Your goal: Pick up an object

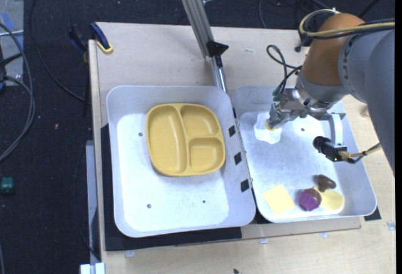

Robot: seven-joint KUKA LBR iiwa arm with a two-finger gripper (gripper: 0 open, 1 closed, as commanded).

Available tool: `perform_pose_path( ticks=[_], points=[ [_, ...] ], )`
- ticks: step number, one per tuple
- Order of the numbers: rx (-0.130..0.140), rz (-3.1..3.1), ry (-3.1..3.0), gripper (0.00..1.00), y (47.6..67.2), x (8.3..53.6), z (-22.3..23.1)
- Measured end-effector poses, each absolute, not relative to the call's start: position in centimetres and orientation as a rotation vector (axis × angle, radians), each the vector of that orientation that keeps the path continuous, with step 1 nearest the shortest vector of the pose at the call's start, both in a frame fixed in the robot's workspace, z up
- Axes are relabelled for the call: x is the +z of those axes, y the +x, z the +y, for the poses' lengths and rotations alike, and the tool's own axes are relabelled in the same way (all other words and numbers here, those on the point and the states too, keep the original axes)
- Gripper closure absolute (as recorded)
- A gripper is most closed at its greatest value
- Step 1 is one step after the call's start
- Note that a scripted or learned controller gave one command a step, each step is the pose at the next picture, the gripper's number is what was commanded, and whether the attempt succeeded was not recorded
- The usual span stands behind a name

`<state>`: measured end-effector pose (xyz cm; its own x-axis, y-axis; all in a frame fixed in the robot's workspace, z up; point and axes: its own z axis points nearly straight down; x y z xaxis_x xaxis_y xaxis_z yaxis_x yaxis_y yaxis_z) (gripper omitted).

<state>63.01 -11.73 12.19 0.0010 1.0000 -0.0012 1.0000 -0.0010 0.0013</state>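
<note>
In the right bin [352,159], a small white object [266,135] lies near the far left corner. My gripper [276,120] is low over it, right at its upper right edge; whether it touches the object I cannot tell. Along the bin's near edge lie a pale yellow square piece [278,198], a purple object [309,200], a small brown object [325,182] and a yellow round piece [334,202]. The grey arm with its orange band [326,46] reaches in from the right.
A yellow divided plate [185,139] sits in the left bin [125,159]. A metal pole [198,9] slants down to the bins' far edge between them. A black cable and connector [326,147] hang from the wrist over the right bin.
</note>
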Motion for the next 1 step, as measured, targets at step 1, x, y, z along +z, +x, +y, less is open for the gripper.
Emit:
perform_pose_path(
  ticks=[1],
  points=[
    [0.005,2.222,2.215,1.0,63.78,17.87,-11.01]
  ],
)
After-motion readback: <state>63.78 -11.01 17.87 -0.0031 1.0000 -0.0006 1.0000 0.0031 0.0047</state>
